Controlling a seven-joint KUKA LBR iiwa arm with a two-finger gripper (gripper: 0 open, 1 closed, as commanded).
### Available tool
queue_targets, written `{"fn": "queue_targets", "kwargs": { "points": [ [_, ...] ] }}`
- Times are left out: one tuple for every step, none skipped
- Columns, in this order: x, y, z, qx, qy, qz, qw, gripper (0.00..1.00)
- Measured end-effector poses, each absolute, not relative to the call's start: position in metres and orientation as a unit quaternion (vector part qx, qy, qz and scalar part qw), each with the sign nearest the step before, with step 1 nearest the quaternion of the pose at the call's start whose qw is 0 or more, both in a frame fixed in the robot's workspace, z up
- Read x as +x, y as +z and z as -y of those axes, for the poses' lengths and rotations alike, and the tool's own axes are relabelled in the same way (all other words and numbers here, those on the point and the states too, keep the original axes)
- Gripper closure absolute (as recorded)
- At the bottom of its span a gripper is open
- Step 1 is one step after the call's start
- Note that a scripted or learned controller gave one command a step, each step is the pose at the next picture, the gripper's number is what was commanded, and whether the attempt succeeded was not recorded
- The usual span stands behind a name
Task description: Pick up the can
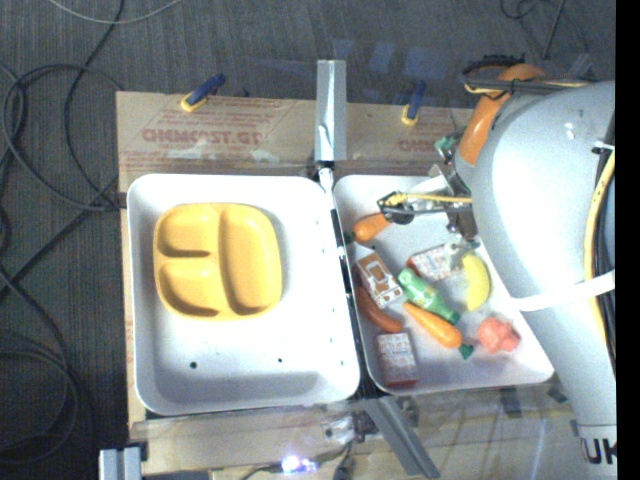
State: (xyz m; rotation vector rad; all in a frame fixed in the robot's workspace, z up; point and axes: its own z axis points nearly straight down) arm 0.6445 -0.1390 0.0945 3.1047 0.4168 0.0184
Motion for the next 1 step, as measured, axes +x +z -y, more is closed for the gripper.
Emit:
{"fn": "queue_targets", "kwargs": {
  "points": [
    [0.6458, 0.1058, 0.1393, 0.991, 0.0049, -0.137, 0.007, 1.00]
  ]
}}
